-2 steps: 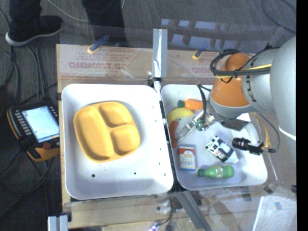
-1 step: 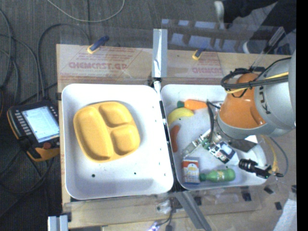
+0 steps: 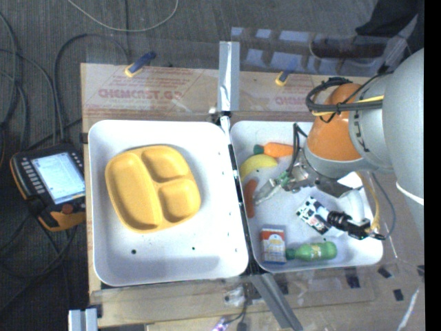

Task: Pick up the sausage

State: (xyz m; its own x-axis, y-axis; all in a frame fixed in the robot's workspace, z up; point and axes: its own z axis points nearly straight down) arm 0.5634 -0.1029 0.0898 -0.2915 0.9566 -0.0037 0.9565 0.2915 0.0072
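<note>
Sausage (image 3: 251, 196) lies in right bin (image 3: 358, 257), near its left wall, just below yellow banana (image 3: 258, 163), reddish, roughly upright in view. Gripper (image 3: 270, 189) low in same bin, just right of sausage, fingers slightly parted, nothing between them. Carrot (image 3: 278, 149) near bin's top. Small carton (image 3: 273, 245) and green bottle (image 3: 312, 252) along lower edge. Yellow divided tray (image 3: 152, 187) sits in left bin (image 3: 110, 261).

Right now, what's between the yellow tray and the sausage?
In the camera view, bare white floor of the left bin, then the two bins' adjoining rims, lie between the tray and the sausage, which sits just inside the right bin.
</note>
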